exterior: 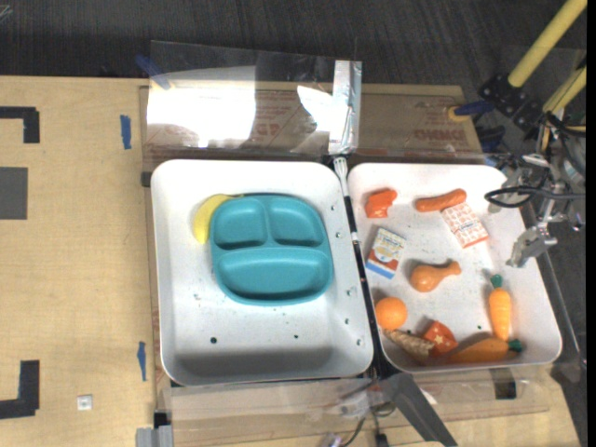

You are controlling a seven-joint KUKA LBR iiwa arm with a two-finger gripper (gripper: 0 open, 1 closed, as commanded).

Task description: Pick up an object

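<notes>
The right bin (531, 282) holds several toy foods. An orange chunk (380, 201) and an orange sausage (440, 200) lie at the back, with a red-and-white packet (464, 225) beside them. A small carton (386, 252) and an orange pear-shaped piece (434, 275) sit mid-bin. A carrot (500, 310) lies at the right. An orange ball (391, 313), a red piece (440, 335), a brown piece (410, 343) and a long orange piece (480, 349) crowd the front edge.
The left bin (186, 324) carries a teal divided plate (270, 247) with a yellow item (203, 217) partly under its left rim. A clear plastic sheet (251, 110) stands behind the bins. Black cables and a metal bracket (528, 246) hang over the right bin's right rim.
</notes>
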